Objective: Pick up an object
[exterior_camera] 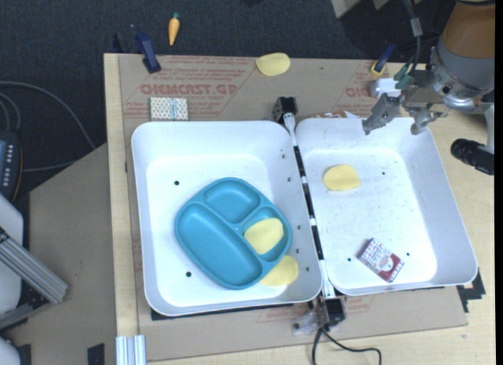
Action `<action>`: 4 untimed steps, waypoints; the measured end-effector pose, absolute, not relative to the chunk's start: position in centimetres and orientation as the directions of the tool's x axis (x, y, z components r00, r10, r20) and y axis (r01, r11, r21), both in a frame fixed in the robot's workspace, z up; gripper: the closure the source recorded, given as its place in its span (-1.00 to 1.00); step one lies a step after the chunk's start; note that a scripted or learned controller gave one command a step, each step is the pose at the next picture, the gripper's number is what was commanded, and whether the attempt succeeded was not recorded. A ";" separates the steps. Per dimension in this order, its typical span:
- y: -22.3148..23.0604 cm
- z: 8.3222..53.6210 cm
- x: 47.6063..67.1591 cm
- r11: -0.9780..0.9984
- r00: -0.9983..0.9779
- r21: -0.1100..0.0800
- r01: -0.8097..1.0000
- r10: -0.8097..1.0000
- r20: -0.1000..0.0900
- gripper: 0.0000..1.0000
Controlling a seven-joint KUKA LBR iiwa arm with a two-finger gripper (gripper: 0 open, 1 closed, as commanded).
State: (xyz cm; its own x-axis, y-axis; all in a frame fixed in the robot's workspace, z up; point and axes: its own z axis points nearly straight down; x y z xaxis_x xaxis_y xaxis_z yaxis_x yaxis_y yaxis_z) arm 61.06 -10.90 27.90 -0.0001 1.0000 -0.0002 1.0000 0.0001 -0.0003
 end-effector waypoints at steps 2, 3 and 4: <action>-9.2 8.3 62.5 -0.001 0.001 -0.004 1.000 1.000 0.001 -1.00; -9.2 9.9 62.9 -0.001 0.001 0.011 1.000 1.000 0.000 1.00; -10.0 11.7 61.8 0.000 0.000 0.002 1.000 1.000 -0.001 1.00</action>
State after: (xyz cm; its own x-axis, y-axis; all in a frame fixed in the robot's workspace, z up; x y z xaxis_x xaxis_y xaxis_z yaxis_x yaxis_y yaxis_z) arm 61.77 -10.01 11.68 0.0001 1.0000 -0.0007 1.0000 -0.0001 0.0023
